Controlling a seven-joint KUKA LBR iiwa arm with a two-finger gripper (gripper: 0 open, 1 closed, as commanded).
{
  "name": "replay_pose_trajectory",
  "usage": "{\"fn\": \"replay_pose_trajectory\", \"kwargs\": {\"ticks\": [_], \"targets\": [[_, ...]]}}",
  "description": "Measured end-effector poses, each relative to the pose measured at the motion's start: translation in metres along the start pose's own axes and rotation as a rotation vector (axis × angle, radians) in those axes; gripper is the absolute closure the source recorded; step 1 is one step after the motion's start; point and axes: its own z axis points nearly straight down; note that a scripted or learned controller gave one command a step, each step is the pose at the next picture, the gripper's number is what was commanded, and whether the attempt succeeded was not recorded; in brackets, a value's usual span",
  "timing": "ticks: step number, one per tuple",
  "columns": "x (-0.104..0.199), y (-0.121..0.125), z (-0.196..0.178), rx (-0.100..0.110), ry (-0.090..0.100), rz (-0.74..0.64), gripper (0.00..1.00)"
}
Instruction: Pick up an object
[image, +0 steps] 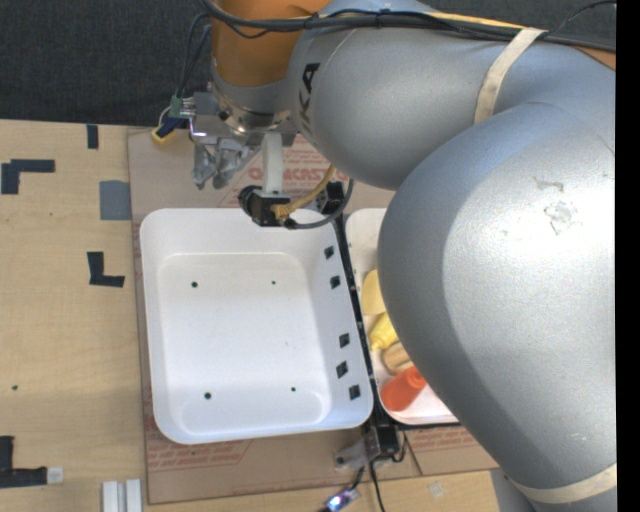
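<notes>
Pale wooden bench top (60, 330) seen from above, marked with black tape pieces (100, 270) and a grey patch (115, 200). Brown cardboard sheet (165, 170) laid on the bench, just right of the grey patch. Dark fabric backdrop (90, 60) beyond the bench's far edge. Even, soft lighting.

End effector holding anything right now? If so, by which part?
Nothing visible in the end effector. It sits above the far edge of the left bin, with no object between its fingers.

Two white bins (160, 300); one orange object (403, 388); yellow object (372, 297).
</notes>
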Motion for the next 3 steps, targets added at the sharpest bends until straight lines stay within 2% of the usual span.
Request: {"fn": "replay_pose_trajectory", "kwargs": {"ticks": [1,2,3], "targets": [[-0.001,-0.004,0.108,0.016,-0.007,0.001,1.0],[-0.002,-0.005,0.194,0.017,-0.008,0.0,1.0],[-0.001,-0.003,0.177,0.011,-0.004,0.001,1.0]]}}
